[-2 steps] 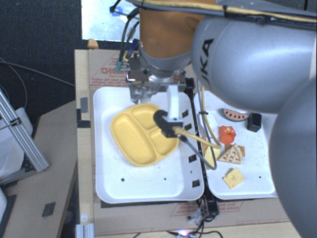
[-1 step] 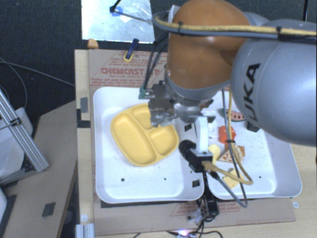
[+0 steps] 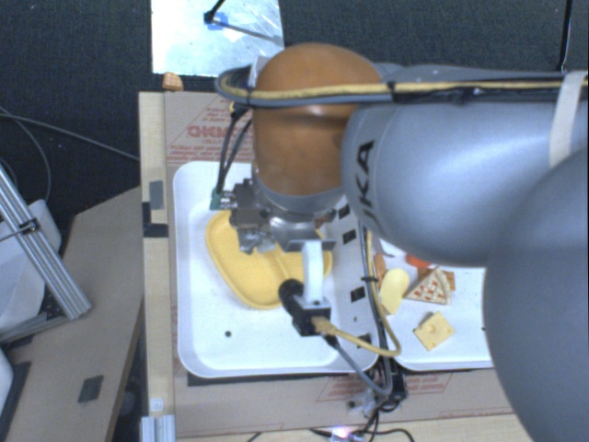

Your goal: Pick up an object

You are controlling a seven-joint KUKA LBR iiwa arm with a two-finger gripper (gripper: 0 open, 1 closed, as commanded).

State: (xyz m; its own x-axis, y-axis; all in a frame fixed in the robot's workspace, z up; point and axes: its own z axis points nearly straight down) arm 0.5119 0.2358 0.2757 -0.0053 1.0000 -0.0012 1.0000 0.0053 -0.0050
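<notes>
The flat yellow plastic piece [image 3: 241, 267] lies in the left white bin [image 3: 198, 339] — right under the gripper [image 3: 262, 238]. A slow, straight lowering is needed.

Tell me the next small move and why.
Probably a short straight descent. The gripper hangs over the yellow plate in the left bin, with its tip hidden behind the wrist, so contact can't be confirmed. The other toys, a pizza slice and a cheese wedge, lie in the right bin.
</notes>
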